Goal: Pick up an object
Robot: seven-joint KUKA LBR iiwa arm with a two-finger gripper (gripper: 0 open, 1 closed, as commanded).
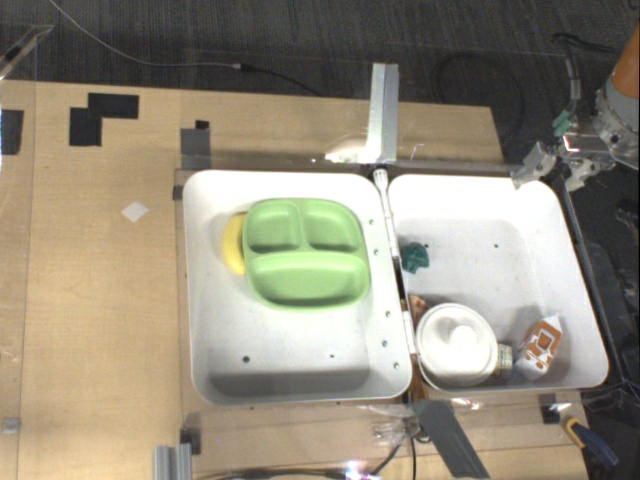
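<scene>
Parked at the right bin's (pixel 500 230) far corner, my gripper (pixel 575 153), its state unclear, could graze that rim when reaching for the white bowl (pixel 455 341).

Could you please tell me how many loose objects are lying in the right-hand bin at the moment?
3: a small teal object by the left wall, a white bowl at the front, an orange-and-white packet front right. The bowl may hide more.

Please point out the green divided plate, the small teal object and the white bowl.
green divided plate (pixel 303 251): camera view, its centre ridge.
small teal object (pixel 415 257): camera view, its middle.
white bowl (pixel 455 340): camera view, its inside.
</scene>
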